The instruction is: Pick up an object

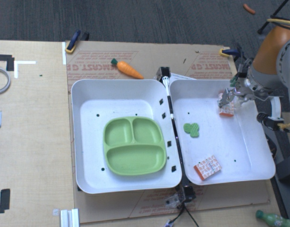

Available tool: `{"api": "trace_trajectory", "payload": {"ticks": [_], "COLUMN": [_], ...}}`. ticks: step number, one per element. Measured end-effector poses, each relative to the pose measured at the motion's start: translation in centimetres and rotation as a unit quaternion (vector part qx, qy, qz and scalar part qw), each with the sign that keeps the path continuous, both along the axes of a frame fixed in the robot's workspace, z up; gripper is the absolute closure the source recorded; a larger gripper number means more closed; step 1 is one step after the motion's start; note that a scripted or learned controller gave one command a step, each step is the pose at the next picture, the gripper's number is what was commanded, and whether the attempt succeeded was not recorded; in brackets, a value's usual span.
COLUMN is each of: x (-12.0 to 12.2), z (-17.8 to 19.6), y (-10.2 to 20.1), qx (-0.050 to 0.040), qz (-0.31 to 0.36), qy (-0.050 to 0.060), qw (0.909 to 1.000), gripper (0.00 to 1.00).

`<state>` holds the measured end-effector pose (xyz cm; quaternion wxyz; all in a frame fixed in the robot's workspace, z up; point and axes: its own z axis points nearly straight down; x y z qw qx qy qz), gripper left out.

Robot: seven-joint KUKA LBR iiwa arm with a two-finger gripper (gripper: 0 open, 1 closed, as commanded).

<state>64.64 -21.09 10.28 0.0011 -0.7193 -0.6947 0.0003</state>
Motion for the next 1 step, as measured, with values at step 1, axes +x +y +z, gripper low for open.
{"api": "trace_trajectory", "payload": {"ticks": [1], "x": [1.25], "z": [9.4], "y": [5.92], "qx": [-0.0012], "qz": [-0.063], "qy": [-0.001], "qw": [0.998], "gripper": [1.0]}}
